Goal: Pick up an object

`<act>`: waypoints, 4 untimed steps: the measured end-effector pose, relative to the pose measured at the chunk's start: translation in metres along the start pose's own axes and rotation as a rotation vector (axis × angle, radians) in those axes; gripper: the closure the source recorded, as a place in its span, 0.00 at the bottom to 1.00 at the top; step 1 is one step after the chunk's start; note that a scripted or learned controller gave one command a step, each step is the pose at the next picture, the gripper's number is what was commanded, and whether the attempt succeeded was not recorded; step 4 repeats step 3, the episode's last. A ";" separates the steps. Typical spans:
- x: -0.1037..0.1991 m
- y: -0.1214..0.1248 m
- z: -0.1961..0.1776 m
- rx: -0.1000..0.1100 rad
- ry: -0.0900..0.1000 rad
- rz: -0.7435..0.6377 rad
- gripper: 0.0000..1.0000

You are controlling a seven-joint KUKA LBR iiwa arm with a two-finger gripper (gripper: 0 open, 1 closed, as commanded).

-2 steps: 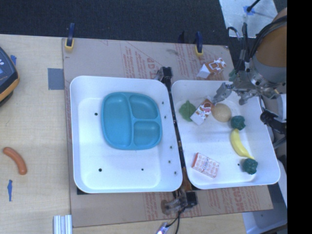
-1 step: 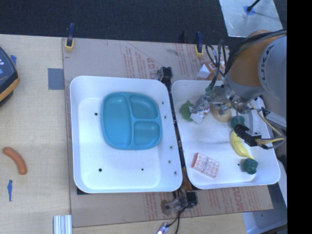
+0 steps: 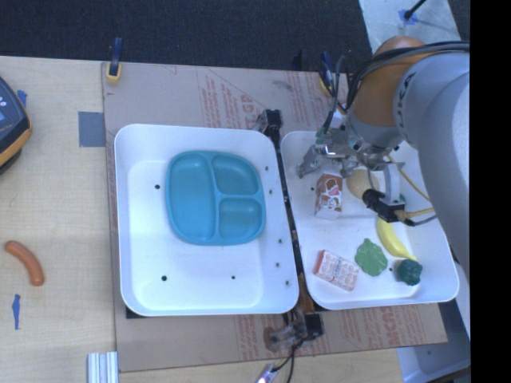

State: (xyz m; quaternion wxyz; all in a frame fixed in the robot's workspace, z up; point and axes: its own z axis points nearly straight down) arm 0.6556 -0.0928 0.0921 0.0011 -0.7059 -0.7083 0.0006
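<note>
- White plastic forms both shallow bins: the left bin (image 3: 128, 214) carries a blue divided plate (image 3: 214, 197), the right bin (image 3: 435, 294) carries the small items.
- Grey arm with its orange band (image 3: 382, 94) reaches in from the right and hangs over the far part of the right bin.
- At its end the gripper (image 3: 331, 166) sits low over the bin's far left corner; whether its fingers are parted or closed, I cannot tell.
- Just near of the gripper lies a brown and white packet (image 3: 329, 194), close to it, though I cannot tell whether they touch.
- A yellow banana (image 3: 391, 238) lies to the right of the packet, partly under the arm's black fittings.
- Along the bin's near side lie a red and white wrapper (image 3: 336, 270), a pale green piece (image 3: 370, 257) and a dark green piece (image 3: 409, 272), the two green ones close together.
- On the wooden bench, well to the left of both bins, lies an orange sausage (image 3: 25, 262).
</note>
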 end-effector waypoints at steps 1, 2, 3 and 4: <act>0.000 -0.022 0.000 0.002 -0.002 0.000 0.00; -0.001 -0.022 -0.011 0.003 -0.002 -0.001 1.00; 0.080 -0.003 -0.101 -0.001 0.001 -0.002 1.00; 0.080 -0.003 -0.101 -0.001 0.001 -0.002 1.00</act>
